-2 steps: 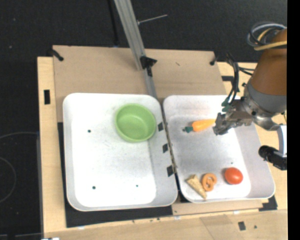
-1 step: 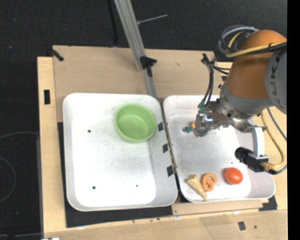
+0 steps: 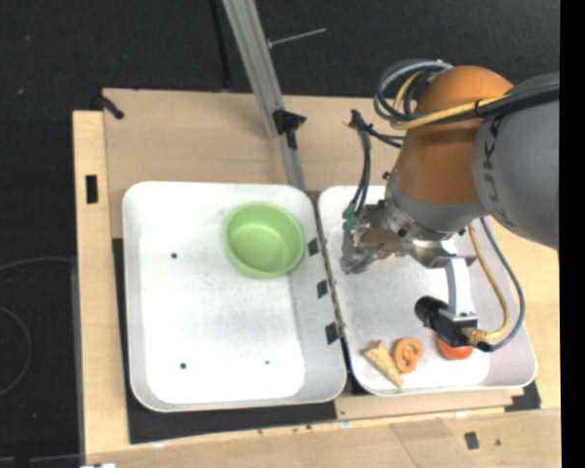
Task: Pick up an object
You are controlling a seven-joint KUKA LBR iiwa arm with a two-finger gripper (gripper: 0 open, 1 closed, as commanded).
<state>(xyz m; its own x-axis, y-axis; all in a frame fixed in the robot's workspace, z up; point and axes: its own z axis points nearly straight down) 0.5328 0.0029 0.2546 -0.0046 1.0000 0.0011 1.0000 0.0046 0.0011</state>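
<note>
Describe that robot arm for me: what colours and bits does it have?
The arm is rounded grey metal with a broad orange band above the wrist. Black and yellowish cables loop around it. Below sits a small, dark metallic gripper.

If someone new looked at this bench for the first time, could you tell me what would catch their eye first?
Probably the arm's orange band, looming over the right bin with the gripper low near that bin's left wall. Next, the green bowl sitting alone in the upper part of the left bin. Then the small orange ring and tan wedge at the right bin's front edge.
</note>
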